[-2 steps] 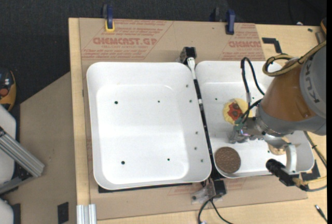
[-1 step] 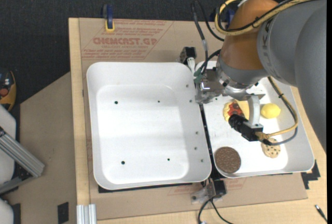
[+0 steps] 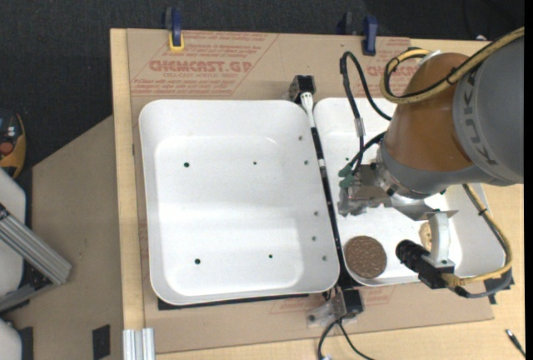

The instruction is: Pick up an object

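Camera view, left to right: the left bin (image 3: 229,200) lies bare-floored; in the right bin (image 3: 333,121) a round brown disc (image 3: 365,257) rests near the front wall. The gripper (image 3: 360,187) hangs just behind the disc, apart from it, nothing seen in its grasp; its opening cannot be told. Judged step: approach. Next, it must centre over the disc and descend.
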